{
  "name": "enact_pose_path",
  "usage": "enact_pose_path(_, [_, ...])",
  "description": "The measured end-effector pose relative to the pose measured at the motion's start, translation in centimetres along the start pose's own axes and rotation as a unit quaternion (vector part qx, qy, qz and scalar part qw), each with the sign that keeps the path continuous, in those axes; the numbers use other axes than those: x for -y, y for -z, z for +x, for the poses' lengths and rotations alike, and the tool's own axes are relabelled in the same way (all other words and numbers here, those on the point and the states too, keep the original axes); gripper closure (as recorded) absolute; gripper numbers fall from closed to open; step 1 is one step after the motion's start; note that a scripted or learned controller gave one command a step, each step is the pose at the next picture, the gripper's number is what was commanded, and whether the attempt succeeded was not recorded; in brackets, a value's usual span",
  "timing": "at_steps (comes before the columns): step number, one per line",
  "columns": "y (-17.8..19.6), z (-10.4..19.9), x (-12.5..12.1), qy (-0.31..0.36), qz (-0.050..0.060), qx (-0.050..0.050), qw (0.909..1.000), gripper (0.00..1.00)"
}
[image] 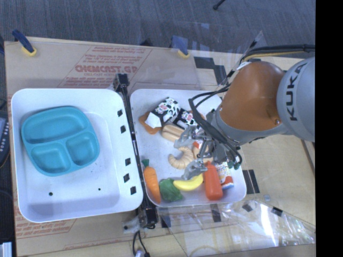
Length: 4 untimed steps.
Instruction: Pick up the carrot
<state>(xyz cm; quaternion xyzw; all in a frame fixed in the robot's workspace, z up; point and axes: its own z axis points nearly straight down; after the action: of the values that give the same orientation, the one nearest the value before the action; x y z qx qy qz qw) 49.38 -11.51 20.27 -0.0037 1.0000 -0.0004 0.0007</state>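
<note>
Right now your pincer [195,155] hangs spread and empty over the toy food, while the carrot [151,180] lies lengthwise along the right bin's [161,96] left wall, to its lower left.

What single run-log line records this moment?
gripper: over right bin toys | carrot: near bin's left wall, not held | tray: left bin

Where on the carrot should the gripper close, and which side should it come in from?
Probably the orange middle of the carrot, from above. It lies flat along the right bin's left wall, leafy top towards the far side. The wall and the green vegetable crowd its sides, so close the gripper across its narrow width.
</note>
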Motion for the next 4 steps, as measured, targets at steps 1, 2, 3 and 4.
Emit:
enact_pose_path(1, [-7.0, 0.2, -2.1, 0.008, -0.002, -0.004, 1.0, 0.0])
enact_pose_path(2, [-4.8, -4.9, -1.1, 0.015, 0.0, 0.002, 0.9999, 0.0])
enact_pose_path(3, [-9.7, -0.7, -1.6, -0.079, -0.001, -0.002, 0.9969, 0.0])
enact_pose_path(4, [3.0, -2.5, -0.5, -0.149, 0.0, 0.005, 0.9889, 0.0])
